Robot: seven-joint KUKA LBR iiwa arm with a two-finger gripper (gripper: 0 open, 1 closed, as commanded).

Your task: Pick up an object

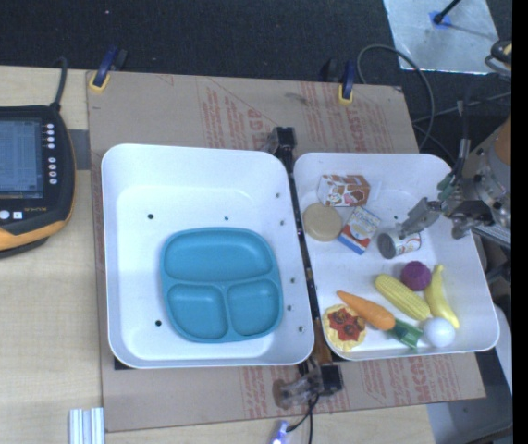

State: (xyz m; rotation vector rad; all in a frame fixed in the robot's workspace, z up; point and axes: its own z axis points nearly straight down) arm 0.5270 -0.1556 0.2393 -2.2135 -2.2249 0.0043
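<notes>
We see the gripper (427, 213) low in the right bin (472, 345); whether it grips we cannot tell. A can (399, 244), purple ball (416, 274), corn (400, 296) and carrot (366, 310) crowd nearby.

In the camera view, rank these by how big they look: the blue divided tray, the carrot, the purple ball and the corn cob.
1. Blue divided tray, by far the largest.
2. Carrot and corn cob: alike in length, so I won't rank them apart.
3. Purple ball, smallest.
</notes>
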